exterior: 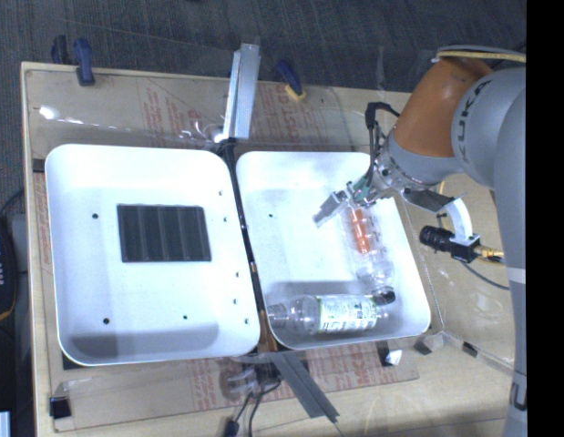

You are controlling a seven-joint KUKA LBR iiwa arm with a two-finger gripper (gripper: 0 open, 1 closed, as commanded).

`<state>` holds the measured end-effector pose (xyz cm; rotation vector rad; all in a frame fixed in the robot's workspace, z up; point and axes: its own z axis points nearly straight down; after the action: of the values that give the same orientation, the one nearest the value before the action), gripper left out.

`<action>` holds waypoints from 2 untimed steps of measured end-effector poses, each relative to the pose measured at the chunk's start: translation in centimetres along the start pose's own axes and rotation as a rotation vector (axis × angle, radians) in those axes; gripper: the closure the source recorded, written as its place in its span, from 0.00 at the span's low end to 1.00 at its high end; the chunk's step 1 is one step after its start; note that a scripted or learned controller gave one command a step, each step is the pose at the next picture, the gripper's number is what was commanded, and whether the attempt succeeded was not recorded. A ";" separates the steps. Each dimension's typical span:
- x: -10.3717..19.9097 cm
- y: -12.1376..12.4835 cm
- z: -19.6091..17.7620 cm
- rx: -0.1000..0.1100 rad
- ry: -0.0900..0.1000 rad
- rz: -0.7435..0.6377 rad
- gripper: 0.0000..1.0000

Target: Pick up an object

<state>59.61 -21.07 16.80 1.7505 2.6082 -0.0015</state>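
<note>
One bottle with an orange label point(363, 236) is recorded in the right bin point(291, 176), its long axis running away from the gripper point(341, 200) poised at its upper end; grip state undetermined.

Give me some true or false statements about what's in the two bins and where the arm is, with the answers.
1. A dark ribbed rectangular pad lies in the left bin. True.
2. A clear plastic bottle lies on its side along the near wall of the right bin. True.
3. The right bin holds a single bottle. False: a second clear bottle with an orange label lies farther back, toward the right wall.
4. The end effector hangs over the left bin. False: it is over the right bin, by the orange-labelled bottle.
5. The two bottles both stand upright. False: both lie flat.
</note>
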 end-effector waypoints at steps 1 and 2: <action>0.0 -0.1 -1.4 0.000 0.000 -0.002 0.00; 0.2 0.1 -2.4 -0.001 -0.001 -0.103 0.00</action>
<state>59.60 -20.91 19.22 1.6126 2.6937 -0.0016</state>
